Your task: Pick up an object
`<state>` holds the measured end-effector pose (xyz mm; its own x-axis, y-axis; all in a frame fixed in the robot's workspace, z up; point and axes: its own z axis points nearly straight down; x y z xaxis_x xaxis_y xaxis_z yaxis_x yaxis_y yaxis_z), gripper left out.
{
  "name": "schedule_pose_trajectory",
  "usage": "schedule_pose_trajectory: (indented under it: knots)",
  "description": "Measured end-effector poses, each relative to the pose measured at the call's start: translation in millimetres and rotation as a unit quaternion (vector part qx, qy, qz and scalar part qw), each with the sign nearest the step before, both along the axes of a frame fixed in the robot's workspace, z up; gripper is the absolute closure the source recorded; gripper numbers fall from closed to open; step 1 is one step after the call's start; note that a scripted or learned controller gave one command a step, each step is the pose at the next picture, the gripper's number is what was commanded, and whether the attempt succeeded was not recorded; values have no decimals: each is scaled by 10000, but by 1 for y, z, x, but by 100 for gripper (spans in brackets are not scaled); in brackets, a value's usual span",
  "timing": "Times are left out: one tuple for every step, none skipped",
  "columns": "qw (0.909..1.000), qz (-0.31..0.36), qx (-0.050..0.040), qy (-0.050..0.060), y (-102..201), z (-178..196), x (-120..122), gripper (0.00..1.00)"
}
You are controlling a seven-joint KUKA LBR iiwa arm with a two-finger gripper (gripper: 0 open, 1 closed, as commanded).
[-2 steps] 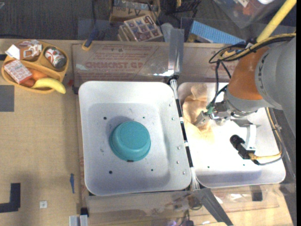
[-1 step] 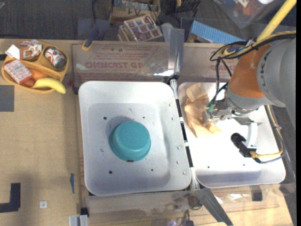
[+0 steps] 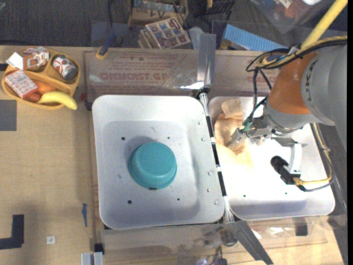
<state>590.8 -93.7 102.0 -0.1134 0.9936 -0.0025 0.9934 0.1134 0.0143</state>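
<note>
A teal bowl [image 3: 153, 165] lies upside down in the middle of the left bin [image 3: 110, 120]. In the right bin [image 3: 287, 203], a pale tan, crumpled soft object [image 3: 227, 127] rests against the upper left corner. My gripper [image 3: 241, 135] is down in the right bin at the right edge of that tan object, touching or nearly touching it. The grey arm with its orange band [image 3: 292, 87] comes in from the upper right and hides part of the bin behind it.
A black cable piece [image 3: 281, 169] hangs from the wrist over the right bin's middle. A metal divider [image 3: 212, 142] separates the two bins. A yellow tray with a banana [image 3: 58, 98] and toy food sits on the bench at far left.
</note>
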Motion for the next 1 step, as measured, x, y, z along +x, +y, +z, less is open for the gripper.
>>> schedule_pose_trajectory:
  knots:
    - [10000, 6, -8, -9, 0, 10, 1, 100]
